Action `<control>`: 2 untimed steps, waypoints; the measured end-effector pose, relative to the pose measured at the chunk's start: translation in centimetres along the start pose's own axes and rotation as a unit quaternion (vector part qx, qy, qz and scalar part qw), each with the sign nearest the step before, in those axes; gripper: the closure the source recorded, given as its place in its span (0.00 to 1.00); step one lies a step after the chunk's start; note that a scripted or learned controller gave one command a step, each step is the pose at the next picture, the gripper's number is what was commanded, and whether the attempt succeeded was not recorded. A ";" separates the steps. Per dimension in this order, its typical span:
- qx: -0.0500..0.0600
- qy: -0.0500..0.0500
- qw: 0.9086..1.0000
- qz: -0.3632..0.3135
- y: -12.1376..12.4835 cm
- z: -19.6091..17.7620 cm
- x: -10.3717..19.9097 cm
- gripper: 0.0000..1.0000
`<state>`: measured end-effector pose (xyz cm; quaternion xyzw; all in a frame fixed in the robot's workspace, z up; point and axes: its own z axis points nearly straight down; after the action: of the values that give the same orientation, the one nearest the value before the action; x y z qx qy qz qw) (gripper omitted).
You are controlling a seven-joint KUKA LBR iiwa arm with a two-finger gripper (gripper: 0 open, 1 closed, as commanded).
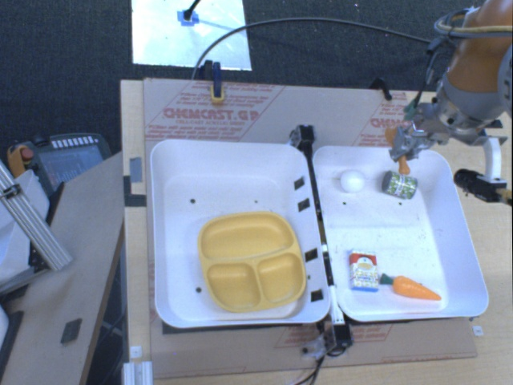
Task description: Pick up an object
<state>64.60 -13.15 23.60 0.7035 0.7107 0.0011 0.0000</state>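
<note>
Reaching in from the right, the grey arm [479, 54] with its orange band hangs over the far edge of the right bin [457, 215], and its gripper [403, 157] sits low above the bin's back corner, just above a small green can [399, 184] lying on its side; whether the gripper is wide or narrow I cannot tell from this angle, and nothing is clearly between its tips. Beside the can, a white ball [351, 181] rests on the bin floor. Down at the near end of that bin, a small red-and-white box [364, 269] lies flat, and an orange carrot [412, 288] lies just beside it, touching or nearly so. Over in the left bin [172, 215], a yellow divided tray [251, 259] sits toward the near right corner. Both bins rest side by side on a brown printed board [264, 107] laid across the pale wooden bench [489, 239]. Beyond it, dark carpet [64, 54] carries a shiny square sheet [188, 22], and a handheld controller [68, 163] sits at the left.
</note>
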 end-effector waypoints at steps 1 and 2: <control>0.000 0.000 1.000 0.001 -1.1 -0.3 5.7 1.00; 0.000 0.000 1.000 0.000 -1.6 0.5 10.3 1.00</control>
<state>62.87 -2.82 23.11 0.7039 0.7103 0.0008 -0.0001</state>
